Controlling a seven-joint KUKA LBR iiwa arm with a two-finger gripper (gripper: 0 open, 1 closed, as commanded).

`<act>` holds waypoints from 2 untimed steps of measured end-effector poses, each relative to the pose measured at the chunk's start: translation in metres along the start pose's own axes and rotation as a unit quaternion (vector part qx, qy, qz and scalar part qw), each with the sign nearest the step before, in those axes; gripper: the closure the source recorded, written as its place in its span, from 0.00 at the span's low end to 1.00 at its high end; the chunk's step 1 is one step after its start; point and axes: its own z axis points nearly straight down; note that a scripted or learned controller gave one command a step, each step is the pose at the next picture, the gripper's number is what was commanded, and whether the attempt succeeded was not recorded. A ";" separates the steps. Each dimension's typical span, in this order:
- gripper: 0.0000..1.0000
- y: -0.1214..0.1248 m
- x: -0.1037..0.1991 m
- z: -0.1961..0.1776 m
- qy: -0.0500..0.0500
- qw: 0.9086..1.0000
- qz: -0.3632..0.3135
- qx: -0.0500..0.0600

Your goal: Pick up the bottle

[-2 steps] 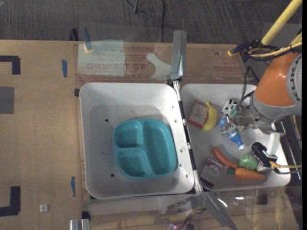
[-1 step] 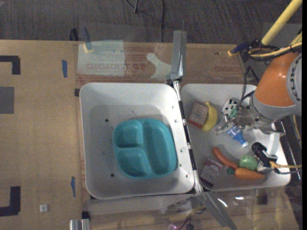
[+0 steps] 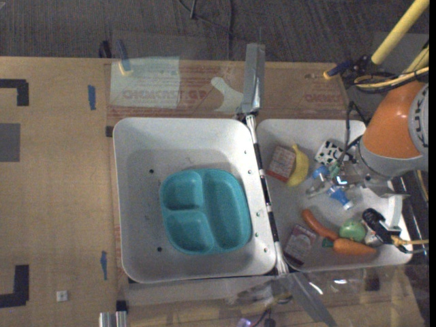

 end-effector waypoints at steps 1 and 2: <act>0.00 -0.013 0.002 0.000 -0.001 1.000 0.005 -0.002; 1.00 -0.013 -0.002 -0.011 -0.004 1.000 0.008 -0.004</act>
